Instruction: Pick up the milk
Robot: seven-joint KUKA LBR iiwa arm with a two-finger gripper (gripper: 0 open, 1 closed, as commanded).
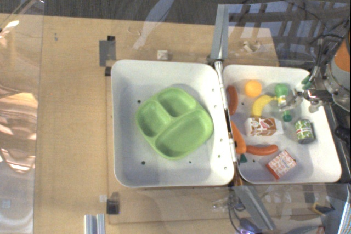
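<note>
one white-and-brown milk carton (262, 126) flat in right bin (323, 170); tool (305, 97) state unclear

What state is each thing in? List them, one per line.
milk: lying flat in the right bin, not gripped
gripper: above the right bin's far right side, apart from the milk
green tray: right side up in the left bin, compartments bare
can: standing upright
red box: lying flat
banana: lying beside the orange

Arm in from right; gripper (305, 97) low, wrist angled.
</note>
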